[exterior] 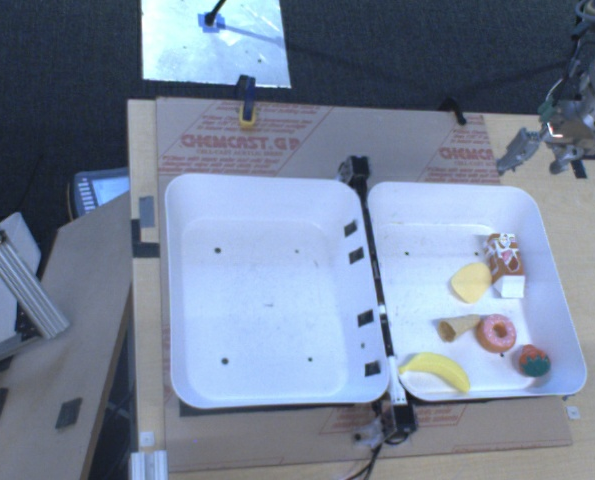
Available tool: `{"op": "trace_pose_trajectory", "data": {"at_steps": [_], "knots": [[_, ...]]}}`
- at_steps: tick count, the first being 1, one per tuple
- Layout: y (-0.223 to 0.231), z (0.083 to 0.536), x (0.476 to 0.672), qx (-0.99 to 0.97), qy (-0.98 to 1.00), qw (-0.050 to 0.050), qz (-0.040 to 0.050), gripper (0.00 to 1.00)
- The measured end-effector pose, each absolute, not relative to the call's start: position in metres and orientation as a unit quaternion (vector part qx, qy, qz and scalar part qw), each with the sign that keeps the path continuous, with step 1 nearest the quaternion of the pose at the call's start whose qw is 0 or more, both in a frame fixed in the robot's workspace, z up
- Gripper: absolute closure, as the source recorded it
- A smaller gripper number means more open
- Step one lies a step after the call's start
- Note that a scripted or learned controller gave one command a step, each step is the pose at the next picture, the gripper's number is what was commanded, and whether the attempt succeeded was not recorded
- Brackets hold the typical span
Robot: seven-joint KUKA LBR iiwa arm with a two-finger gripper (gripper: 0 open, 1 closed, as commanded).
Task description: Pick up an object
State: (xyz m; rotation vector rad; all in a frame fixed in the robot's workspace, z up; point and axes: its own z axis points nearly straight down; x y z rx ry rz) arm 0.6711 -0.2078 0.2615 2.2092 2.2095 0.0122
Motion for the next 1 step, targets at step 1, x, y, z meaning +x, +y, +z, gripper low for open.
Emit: {"op": "trace_pose_trajectory", "data": {"at_steps": [1], "knots": [[-0.2038,0.0764,0.6663,0.706,0.708,-0.005,-0.0014,0.0]]}}
